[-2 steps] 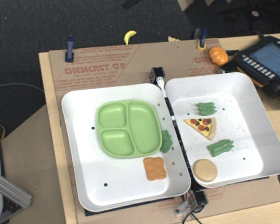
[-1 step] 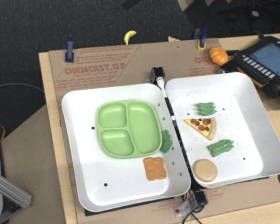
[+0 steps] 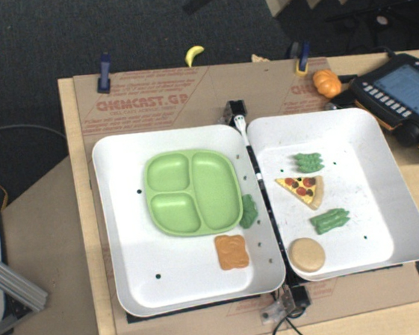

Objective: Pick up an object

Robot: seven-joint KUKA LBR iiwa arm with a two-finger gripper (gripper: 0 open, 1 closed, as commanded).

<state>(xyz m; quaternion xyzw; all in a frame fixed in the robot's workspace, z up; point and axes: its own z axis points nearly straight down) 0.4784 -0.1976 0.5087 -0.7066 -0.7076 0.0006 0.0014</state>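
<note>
Pizza slice (image 3: 303, 188) is lying mid right bin (image 3: 366, 153), open floor around it; tan disc (image 3: 307, 255) is crowding the near rim. Gripper state cannot be told.

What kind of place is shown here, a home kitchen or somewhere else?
Probably a robotics lab bench, not a kitchen. Two white bins sit on cardboard clamped to the bench, the food is toys such as a pizza slice, and a handheld control pendant lies at the right.
</note>
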